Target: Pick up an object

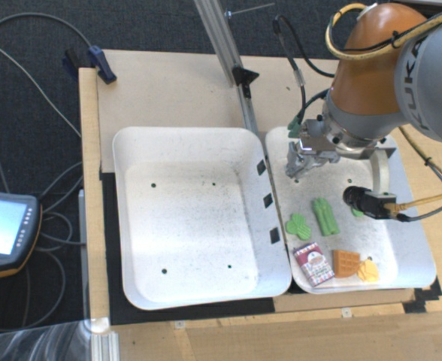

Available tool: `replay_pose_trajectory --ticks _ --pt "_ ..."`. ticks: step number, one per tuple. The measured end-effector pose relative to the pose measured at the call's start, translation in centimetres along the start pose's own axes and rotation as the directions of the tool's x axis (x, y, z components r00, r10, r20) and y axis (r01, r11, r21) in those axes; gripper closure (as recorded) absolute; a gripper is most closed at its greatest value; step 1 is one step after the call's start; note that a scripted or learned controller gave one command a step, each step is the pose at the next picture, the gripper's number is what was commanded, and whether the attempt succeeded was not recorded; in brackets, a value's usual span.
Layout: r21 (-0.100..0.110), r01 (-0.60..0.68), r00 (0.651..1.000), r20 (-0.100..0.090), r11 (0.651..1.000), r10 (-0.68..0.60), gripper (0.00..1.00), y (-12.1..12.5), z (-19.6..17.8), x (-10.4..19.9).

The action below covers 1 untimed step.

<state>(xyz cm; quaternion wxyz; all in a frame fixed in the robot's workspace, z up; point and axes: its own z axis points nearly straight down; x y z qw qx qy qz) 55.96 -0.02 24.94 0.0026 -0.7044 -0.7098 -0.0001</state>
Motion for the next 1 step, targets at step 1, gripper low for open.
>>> replay_pose_trajectory --ticks 1 --pt "0.0 0.0 1.0 0.0 1.0 0.0 1.0 -0.79 0.66 5.71"
